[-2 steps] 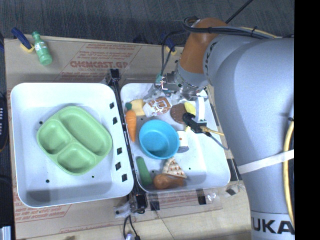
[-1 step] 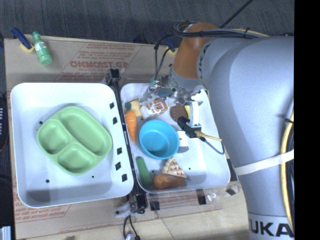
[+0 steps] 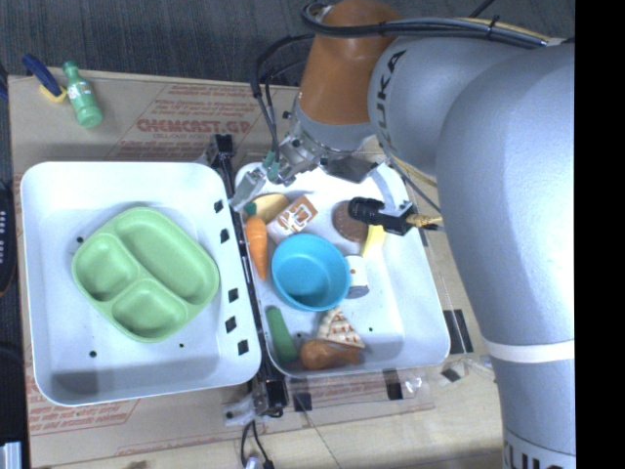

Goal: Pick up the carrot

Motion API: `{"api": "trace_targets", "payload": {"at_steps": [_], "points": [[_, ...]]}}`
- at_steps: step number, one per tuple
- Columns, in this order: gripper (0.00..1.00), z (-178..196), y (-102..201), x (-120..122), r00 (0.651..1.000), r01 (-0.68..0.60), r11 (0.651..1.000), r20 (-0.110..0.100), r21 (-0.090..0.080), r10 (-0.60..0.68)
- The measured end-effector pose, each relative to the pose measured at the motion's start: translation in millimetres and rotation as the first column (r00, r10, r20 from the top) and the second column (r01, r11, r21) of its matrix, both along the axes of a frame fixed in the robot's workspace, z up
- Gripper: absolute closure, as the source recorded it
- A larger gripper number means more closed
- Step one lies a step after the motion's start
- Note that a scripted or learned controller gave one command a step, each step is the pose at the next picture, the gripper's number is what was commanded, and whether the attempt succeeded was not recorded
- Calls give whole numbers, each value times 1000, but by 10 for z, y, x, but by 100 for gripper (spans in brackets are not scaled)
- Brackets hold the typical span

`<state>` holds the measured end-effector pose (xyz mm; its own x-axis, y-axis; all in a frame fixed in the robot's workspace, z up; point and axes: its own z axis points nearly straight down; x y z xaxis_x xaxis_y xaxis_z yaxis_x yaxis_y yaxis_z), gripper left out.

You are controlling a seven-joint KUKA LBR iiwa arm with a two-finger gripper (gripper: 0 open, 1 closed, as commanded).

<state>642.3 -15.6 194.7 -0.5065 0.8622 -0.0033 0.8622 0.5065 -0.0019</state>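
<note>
The orange carrot [image 3: 257, 245] lies lengthwise along the left wall of the right bin [image 3: 422, 306], its green top pointing to the far end, right beside a blue bowl [image 3: 310, 272]. My gripper [image 3: 262, 178] hangs over the far left corner of that bin, just beyond the carrot's top end and apart from it. Nothing shows in its grasp. The grey arm with its orange band reaches in from the right and covers the bin's far right part.
Around the bowl lie a small printed carton [image 3: 294, 216], a brown round piece [image 3: 348, 221], a yellow piece [image 3: 373, 239], a green cucumber [image 3: 281, 332], a wedge [image 3: 341, 328] and a brown roll [image 3: 329, 355]. The left bin [image 3: 49, 193] holds a green divided plate [image 3: 146, 272]. A green bottle [image 3: 84, 96] stands on the bench.
</note>
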Motion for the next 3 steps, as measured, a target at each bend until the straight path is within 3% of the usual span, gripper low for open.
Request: {"api": "trace_targets", "payload": {"at_steps": [1, 2, 3], "points": [[0, -31, 417, -347, 969, -247, 969, -8, 3, 247], [0, -31, 532, -248, 973, 231, 973, -4, 0, -231], [0, 842, 389, -683, 954, 300, 954, 2, 3, -300]]}}
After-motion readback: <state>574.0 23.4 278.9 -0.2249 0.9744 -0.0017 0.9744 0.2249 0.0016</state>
